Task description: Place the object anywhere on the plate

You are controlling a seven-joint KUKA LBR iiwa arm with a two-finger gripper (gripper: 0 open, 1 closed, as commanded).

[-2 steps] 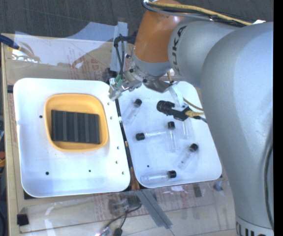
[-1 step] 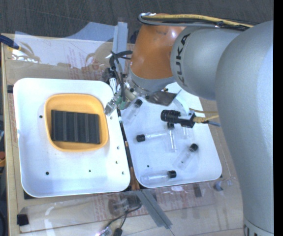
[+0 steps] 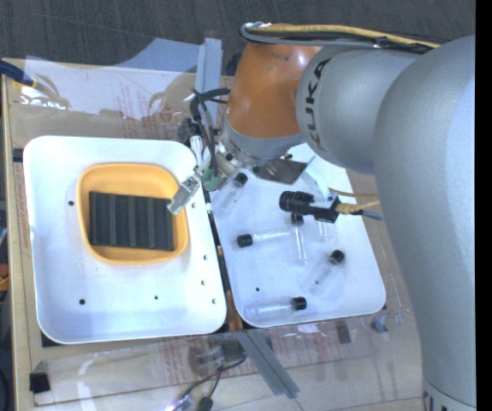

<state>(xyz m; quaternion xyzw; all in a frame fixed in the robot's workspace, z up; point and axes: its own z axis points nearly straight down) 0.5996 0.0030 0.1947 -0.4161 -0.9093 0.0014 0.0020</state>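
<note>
From above, I see my grey and orange arm (image 3: pixel 340 92) reaching in from the right, its hand (image 3: pixel 201 176) over the seam between two white bins. The hand grasps a clear vial (image 3: pixel 183 193), tilted over the right rim of the yellow plate (image 3: pixel 126 178) in the left bin (image 3: pixel 100 315). More black-capped vials lie scattered in the right bin (image 3: pixel 357 289).

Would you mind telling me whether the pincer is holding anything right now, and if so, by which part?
It cannot be told. The pincer hangs over the right rim of the yellow plate with the dark ribbed insert, and something pale and slender shows at its tip, but the grip itself is unclear.
</note>
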